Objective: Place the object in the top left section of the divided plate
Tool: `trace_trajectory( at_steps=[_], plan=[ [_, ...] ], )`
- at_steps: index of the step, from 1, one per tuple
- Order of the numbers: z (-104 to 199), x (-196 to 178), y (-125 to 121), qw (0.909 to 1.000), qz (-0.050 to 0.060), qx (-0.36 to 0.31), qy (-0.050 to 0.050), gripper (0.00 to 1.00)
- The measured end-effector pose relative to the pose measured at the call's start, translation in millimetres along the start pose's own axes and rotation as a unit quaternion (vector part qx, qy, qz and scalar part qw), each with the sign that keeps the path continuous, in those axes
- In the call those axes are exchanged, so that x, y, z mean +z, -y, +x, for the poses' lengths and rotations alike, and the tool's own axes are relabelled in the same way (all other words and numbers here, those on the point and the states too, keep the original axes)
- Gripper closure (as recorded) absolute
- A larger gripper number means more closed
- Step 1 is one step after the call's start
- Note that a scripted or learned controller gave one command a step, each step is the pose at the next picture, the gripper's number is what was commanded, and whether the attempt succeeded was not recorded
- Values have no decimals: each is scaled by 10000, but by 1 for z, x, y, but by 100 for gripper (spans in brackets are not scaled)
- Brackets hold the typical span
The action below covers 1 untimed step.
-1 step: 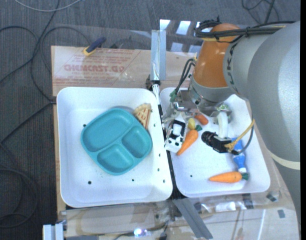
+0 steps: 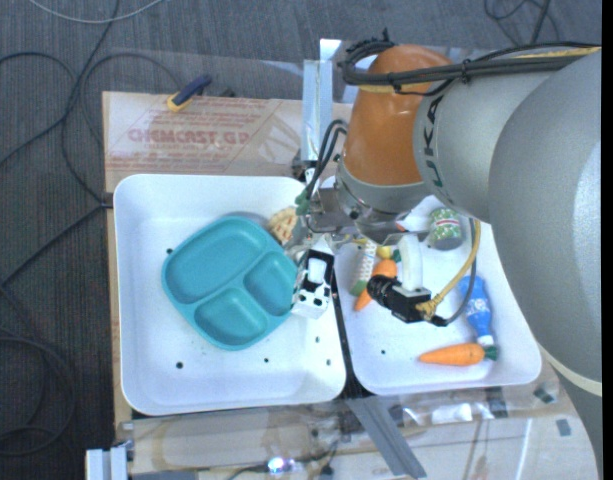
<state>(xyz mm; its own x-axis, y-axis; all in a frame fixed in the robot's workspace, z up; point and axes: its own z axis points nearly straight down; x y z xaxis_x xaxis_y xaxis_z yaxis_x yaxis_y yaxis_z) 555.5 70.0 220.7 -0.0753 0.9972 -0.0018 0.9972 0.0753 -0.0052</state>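
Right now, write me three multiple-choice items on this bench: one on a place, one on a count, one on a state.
1. Which bin holds the divided plate?
A. the left bin
B. the right bin
C. neither

2. How many sections does the plate have?
A. two
B. three
C. five

3. How does the carrot in the right bin sit?
A. standing on end
B. lying flat
C. resting on the plate

Answers: 1 A, the teal plate sits in the left bin's middle. 2 B, ridges mark three sections. 3 B, it lies along the bin floor near the front, beside the blue bottle.
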Motion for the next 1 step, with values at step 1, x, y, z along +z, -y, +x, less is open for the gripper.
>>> trace_trajectory(
  at_steps=[1],
  plan=[
    [0, 0, 0, 10000, -1, 4, 3, 0]
  ],
)
